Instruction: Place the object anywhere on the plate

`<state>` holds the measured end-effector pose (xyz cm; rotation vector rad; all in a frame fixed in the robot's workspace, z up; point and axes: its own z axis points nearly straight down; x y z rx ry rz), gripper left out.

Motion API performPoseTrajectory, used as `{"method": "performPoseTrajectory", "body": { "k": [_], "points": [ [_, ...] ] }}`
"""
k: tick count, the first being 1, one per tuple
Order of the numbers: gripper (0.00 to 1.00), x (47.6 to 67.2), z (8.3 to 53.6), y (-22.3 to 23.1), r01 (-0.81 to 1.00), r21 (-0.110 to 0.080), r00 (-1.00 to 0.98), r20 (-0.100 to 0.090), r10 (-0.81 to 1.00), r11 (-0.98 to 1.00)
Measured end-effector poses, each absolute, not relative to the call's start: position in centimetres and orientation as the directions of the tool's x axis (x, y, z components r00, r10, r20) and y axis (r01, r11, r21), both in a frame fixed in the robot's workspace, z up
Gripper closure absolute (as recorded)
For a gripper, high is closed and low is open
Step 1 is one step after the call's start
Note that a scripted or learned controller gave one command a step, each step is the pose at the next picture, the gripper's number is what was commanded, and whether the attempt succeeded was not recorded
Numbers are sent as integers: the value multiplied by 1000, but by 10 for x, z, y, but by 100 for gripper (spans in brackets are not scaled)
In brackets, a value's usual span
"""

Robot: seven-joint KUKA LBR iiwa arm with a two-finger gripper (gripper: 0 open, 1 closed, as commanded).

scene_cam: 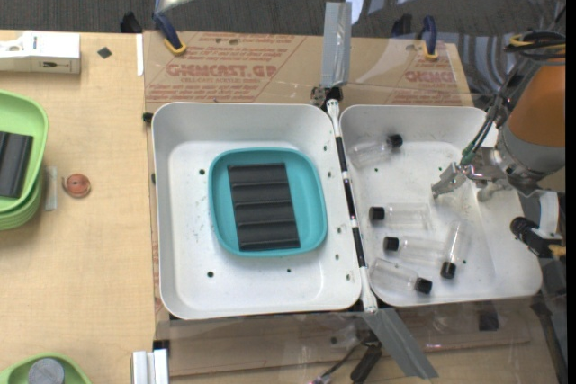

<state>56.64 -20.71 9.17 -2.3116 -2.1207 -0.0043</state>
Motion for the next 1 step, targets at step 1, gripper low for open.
{"method": "performPoseTrajectory", "body": {
  "k": [1],
  "points": [
    [0,496,137,-157,997,-2,-75,1,997,75]
  ]
}}
